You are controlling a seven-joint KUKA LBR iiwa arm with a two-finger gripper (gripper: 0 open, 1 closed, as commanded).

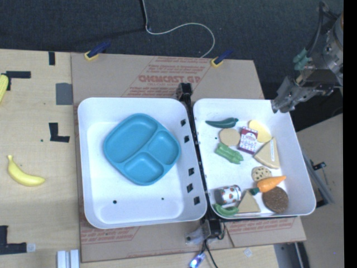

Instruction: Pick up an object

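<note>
Meanwhile, a cardboard sheet (pixel 167 77) underlies both white bins (pixel 89 149); the claw's (pixel 284 102) state is unclear.

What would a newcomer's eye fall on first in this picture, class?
Most likely the bright blue divided plate, lying alone in the left bin. Next comes the colourful heap of toy food in the right bin, with an orange carrot near its front. A yellow banana lies apart on the bench at far left, and the claw hangs at the right bin's far right corner.
</note>
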